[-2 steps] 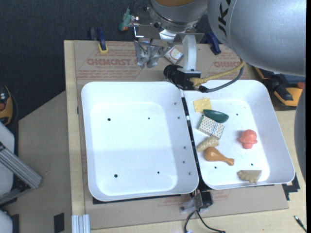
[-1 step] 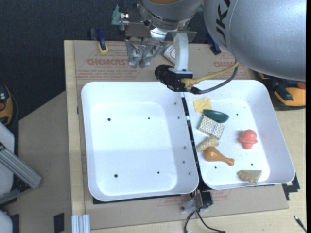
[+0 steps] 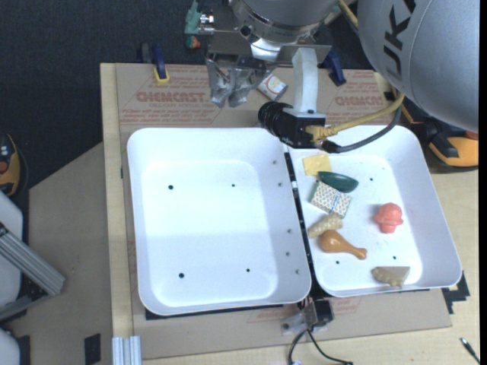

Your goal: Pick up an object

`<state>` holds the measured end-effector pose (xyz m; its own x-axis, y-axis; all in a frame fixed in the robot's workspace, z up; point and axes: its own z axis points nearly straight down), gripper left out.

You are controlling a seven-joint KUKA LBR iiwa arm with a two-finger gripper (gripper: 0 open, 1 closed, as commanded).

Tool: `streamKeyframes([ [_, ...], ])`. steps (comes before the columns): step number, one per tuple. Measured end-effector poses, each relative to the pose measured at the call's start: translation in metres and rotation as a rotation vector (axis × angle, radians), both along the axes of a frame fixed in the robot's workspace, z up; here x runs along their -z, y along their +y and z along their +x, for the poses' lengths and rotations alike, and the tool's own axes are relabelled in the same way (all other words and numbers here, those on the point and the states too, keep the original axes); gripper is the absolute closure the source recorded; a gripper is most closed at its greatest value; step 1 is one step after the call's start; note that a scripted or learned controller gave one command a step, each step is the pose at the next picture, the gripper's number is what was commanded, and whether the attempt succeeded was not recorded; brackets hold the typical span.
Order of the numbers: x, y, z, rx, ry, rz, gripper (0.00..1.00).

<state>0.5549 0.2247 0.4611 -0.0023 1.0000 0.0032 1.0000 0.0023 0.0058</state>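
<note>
The right bin [image 3: 426,204] holds several small objects: a yellow slab [image 3: 316,163], a dark green oval piece [image 3: 338,180], a white block with a yellow pattern [image 3: 331,199], a tan lump [image 3: 325,224], an orange-brown drumstick shape [image 3: 341,243], a pink-red rounded piece [image 3: 388,217] and a tan chunk [image 3: 391,275] near the front rim. My gripper [image 3: 231,88] hangs high over the back edge of the bench, behind the left bin [image 3: 152,204]. It is open with nothing between its fingers, and it is well away from every object.
A black cable fitting [image 3: 288,125] and a yellow cable lie over the back rim between the bins. Blue clamps [image 3: 160,63] sit on the bench's back edge. The grey arm covers the upper right corner.
</note>
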Motion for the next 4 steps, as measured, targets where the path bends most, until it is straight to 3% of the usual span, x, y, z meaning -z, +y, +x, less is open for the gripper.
streamKeyframes([
  [1,-0.069,0.000,-0.038,-0.001,-0.003,0.002,1.00],
  [2,0.053,0.000,-0.050,0.002,0.019,-0.009,1.00],
  [3,-0.065,0.000,-0.053,0.001,-0.008,0.003,1.00],
  [4,0.060,0.000,-0.072,0.003,0.019,-0.009,1.00],
])
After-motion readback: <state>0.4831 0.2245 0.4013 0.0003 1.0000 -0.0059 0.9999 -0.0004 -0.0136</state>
